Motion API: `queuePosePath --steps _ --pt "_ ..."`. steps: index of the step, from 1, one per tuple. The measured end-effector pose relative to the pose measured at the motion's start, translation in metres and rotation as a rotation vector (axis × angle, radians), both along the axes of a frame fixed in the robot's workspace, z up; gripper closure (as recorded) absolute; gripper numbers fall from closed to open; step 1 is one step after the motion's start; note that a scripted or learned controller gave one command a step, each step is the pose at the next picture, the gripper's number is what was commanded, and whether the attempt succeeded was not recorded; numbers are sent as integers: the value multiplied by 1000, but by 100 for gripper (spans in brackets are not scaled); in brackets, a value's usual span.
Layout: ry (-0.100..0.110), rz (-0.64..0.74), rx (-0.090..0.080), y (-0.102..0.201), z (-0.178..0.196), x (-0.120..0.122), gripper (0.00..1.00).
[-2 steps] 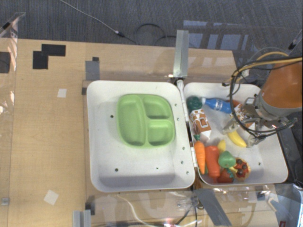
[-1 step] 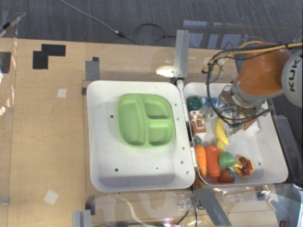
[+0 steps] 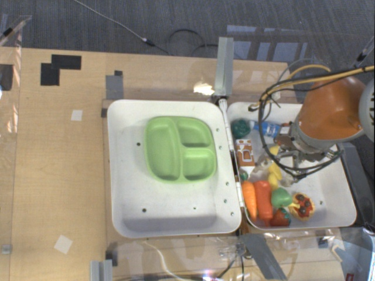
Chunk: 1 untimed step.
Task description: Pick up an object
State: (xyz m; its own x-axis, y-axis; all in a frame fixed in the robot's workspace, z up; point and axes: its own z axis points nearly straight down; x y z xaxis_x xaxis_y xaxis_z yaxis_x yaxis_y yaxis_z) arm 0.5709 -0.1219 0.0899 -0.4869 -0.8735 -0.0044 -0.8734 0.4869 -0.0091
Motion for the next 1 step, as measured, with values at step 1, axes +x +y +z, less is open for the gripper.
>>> queuePosePath --steps 1 --pt "-12 5 0 2 14 4 100"
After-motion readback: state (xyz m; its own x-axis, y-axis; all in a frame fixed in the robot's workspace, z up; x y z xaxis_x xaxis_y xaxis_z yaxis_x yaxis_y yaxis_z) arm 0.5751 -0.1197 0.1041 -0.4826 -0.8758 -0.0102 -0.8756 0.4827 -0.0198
